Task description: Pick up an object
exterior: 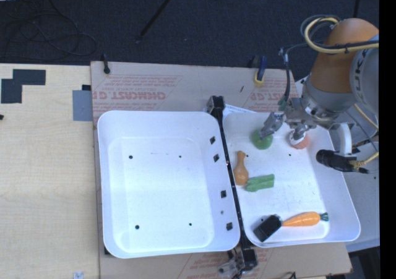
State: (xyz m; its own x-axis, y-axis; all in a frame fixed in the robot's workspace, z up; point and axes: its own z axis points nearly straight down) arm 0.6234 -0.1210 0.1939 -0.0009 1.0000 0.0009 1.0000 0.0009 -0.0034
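two white bins [154, 148] on cardboard sheet [154, 89], dark carpet [185, 18] behind.

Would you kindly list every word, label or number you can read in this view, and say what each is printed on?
Red print on the cardboard sheet behind the left bin: upside down, too blurred to read for certain.
More red print on the cardboard behind the right bin: partly covered, unreadable.
Faint red print at the cardboard's front edge: too small to read.
The toys and both bins bear no legible text.

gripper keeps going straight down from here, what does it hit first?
Probably bare floor of the right bin: the gripper points into the gap between the green ball and the pink ball. Depth unclear.
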